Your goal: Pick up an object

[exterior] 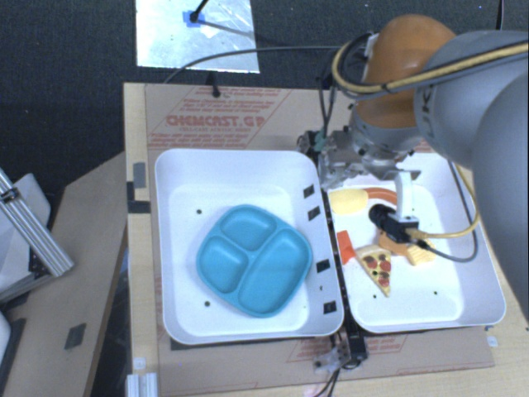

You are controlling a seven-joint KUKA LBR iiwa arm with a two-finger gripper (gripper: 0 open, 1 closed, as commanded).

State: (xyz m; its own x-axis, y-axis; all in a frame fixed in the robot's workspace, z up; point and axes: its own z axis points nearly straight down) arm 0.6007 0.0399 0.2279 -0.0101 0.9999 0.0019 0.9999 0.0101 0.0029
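My gripper [337, 170] hangs over the far left corner of the right bin [463, 304], close to the wall it shares with the left bin. Just in front of it lies a pale yellow toy piece [348, 201], with an orange curved piece [381, 194] beside it. Nearer the front sit a small red piece [345, 245], a toy pizza slice [378, 268] and a tan wedge [416, 254]. Nothing shows in the gripper's grasp.
The left bin [190, 172] holds a blue divided plate [254, 259] in its middle. The grey arm with its orange band [405, 44] covers the right bin's far right side. A yellow cable loops over that bin.
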